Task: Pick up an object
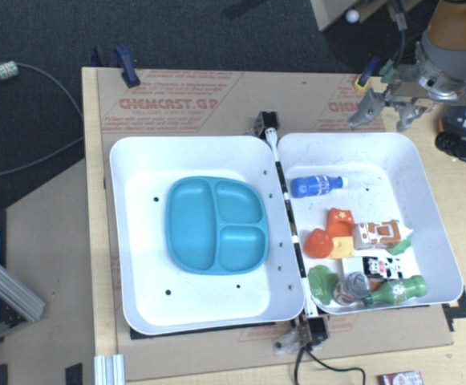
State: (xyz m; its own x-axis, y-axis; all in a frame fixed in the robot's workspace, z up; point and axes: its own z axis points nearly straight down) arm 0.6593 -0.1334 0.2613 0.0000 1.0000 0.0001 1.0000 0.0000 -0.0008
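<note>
Nearest the camera, at the near edge of the right bin (433, 207), a green bottle (399, 290) lies on its side among a crowded heap of small things. Both white bins sit side by side on the cardboard-covered surface (96, 215); the left bin (136, 215) carries a blue divided plate (216, 224) at its middle. The arm (455, 22) reaches in at the far right, and its hand (386, 111) hangs above the far rim of the right bin with its fingers spread apart and nothing between them.

A good pick, I judge, would be the blue bottle (316, 185): it lies alone on its side in the far-left part of the right bin, near the dividing wall, well apart from the clutter. The hand should come down over its middle with fingers straddling the narrow body, not along its length.

Smaller pieces crowd the near half: an orange block (339, 220), a red rounded piece (319, 244), a brown-and-white carton (378, 233), a black-and-white box (381, 266).
</note>
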